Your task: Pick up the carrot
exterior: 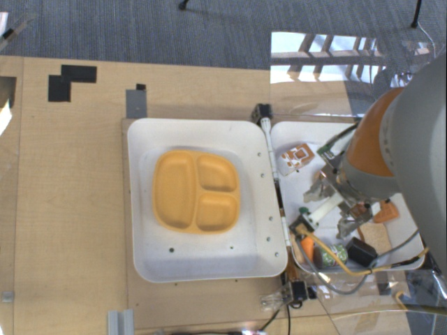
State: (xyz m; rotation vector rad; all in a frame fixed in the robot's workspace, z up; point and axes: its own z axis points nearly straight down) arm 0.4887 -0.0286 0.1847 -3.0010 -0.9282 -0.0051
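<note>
While the left shallow white bin [143, 208] holds a yellow three-compartment plastic plate [197, 190], the right shallow white bin [293, 137] beside it holds the small orange carrot [306, 245] near its front edge. Just above the carrot, the grey arm's two-finger gripper [330, 213] hangs low; its jaw state cannot be determined.

One desk [70, 222] carries two white bins: the left bin [140, 187] holds one yellow tray [197, 190] with three compartments. To that tray's right, the right bin [293, 135] holds one orange carrot [307, 243], one green can [331, 256] and one small patterned packet [296, 157].
</note>
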